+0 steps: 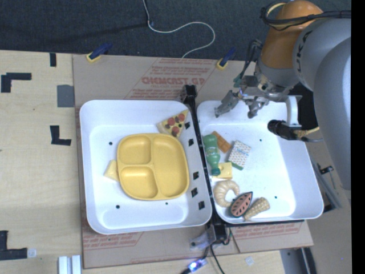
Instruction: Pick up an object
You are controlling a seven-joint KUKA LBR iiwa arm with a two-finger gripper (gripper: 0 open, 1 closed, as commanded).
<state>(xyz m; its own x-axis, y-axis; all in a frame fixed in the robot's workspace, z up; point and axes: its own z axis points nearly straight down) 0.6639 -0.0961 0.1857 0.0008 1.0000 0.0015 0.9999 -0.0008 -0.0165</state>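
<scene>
My gripper point(238, 108) hangs over the far edge of the right bin point(285, 170), its two fingers spread apart with nothing between them, so it is open. Below it, along the bin's left side, lie several small toys: a green bottle point(212, 156), an orange piece point(220, 141), a checkered packet point(240, 154) and a yellow block point(226, 170). Nearer the front sit a pale croissant point(224, 192), a dark oval piece point(241, 203) and a cone point(257, 206). The gripper touches none of them.
The left bin point(97, 130) holds a yellow divided plate point(153, 165), a pizza slice point(174, 123) at its far right corner and a yellow wedge point(110, 169) by the plate's left side. A black divider point(195, 153) runs between the bins. The right bin's right half is bare.
</scene>
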